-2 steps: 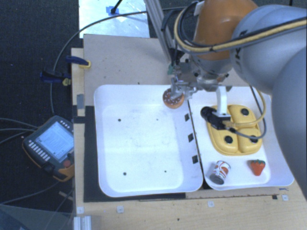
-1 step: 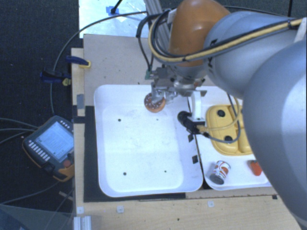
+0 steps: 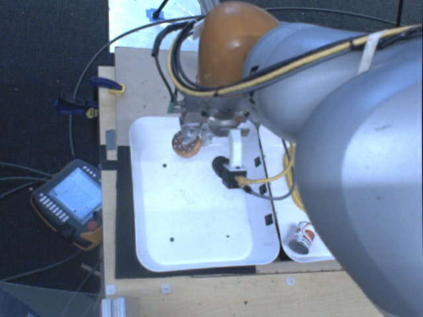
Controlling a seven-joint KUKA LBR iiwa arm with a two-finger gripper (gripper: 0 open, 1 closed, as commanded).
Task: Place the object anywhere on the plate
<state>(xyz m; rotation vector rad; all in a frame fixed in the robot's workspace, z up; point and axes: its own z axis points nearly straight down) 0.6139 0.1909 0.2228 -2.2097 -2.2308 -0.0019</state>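
Note:
A small round brown object (image 3: 186,145) lies in the far left part of the left white bin (image 3: 198,236). My gripper (image 3: 193,132) hangs directly over it, at or just above its top edge, and the wrist hardware hides the contact. The orange band (image 3: 228,38) and the grey arm cover the upper right of the view.
A red and white can-like item (image 3: 303,236) lies in the visible sliver of the right bin (image 3: 317,255). A black fitting with yellow cable (image 3: 228,172) hangs over the left bin's right side. A teach pendant (image 3: 69,202) rests off the bench at the left, and clamps (image 3: 106,84) grip the bench edge.

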